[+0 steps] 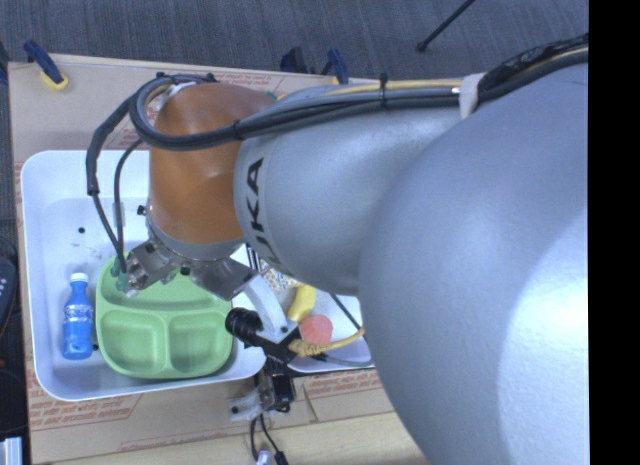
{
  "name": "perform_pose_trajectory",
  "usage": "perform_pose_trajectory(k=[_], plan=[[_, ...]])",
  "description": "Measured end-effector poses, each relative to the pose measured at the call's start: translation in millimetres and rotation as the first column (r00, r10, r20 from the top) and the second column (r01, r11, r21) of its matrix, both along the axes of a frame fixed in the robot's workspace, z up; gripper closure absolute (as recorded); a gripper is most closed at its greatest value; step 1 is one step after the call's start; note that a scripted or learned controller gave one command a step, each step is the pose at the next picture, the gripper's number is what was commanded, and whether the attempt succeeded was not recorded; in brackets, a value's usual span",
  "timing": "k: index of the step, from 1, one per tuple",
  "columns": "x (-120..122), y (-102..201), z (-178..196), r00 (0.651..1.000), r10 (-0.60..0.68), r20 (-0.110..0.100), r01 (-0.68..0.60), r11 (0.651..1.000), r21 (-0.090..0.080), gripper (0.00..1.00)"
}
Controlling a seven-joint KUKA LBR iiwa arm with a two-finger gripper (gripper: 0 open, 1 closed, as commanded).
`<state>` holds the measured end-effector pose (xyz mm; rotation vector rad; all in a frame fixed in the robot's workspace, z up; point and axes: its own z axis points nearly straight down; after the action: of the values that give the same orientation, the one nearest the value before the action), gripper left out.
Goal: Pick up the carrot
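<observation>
A: Grey arm (420, 253) fills the right side of the camera view, with the orange band (200, 168) over the back of the left bin (40, 253). Where's the gripper?

B: The gripper (135, 275) is low in the left bin, at the back-left corner of the green tray (165, 338). The wrist body hides most of it from above.

A: Open or closed? Holding anything?

B: Cannot tell. The view doesn't give the opening, and I can't make out anything in its grasp.

A: Carrot?

B: Cannot tell where it is. The arm covers nearly all of the right bin (350, 351); just a sliver of white shows under the arm.

A: What's in that sliver?

B: A yellow piece (300, 301) and a round pinkish-red piece (317, 329), close together, just right of the tray. They're too small and too blocked to identify.

A: And the left bin?

B: The green tray has three compartments and sits at the front. A blue bottle (77, 315) stands just beside its left edge, against the bin's left wall.

A: Cabling?

B: Black cables (105, 153) loop off the band down the left side of the wrist. A blue clamp (45, 63) is on the bench's back-left corner.
</observation>
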<state>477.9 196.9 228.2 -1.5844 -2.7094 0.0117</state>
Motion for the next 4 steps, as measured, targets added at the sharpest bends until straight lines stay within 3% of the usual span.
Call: perform_pose_trajectory(k=[1, 2, 3, 4], plan=[[70, -12, -86, 0.993, 0.114, -0.006, -0.114, 0.993, -0.001, 1.00], [0, -37, 38, 1.000, 0.005, 0.009, -0.005, 1.000, 0.006, 1.00], [-1, -63, 97, 0.964, -0.267, 0.005, 0.267, 0.964, 0.001, 1.00], [-6, -12, -29, 0.932, -0.363, -0.012, 0.363, 0.932, -0.009, 1.00]])
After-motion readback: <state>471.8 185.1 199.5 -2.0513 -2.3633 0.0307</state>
